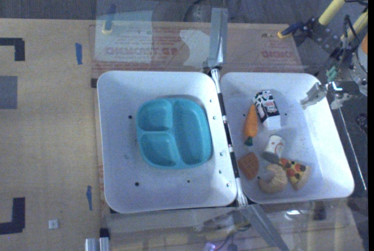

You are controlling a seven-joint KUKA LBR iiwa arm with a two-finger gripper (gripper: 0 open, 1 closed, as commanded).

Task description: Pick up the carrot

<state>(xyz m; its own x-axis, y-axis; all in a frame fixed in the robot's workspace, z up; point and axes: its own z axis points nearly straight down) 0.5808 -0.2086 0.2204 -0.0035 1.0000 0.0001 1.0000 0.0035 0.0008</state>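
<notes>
Where bins [111, 127] pair: one carrot [251, 121].

- Worktop [47, 144]: pale wood-look board, matt, w/ blue tape bits.
- Both bins, left bin [117, 185] & right bin [333, 156]: white plastic, smooth, slight sheen.
- Divided plate [173, 133]: teal plastic, smooth, semi-gloss.
- Carrot [251, 122]: orange toy, looks like plastic, smooth.
- Milk carton [267, 106]: printed black/white, smooth.
- Pizza slice [296, 173] & cookie [249, 165]: toy food, matt-looking.
- Divider bar [217, 39] btwn bins: grey metal, dull.
- Clear sheet [131, 30] behind bins: transparent plastic, glossy.
- Pincer [318, 95]: pale grey, metal-like.
</notes>
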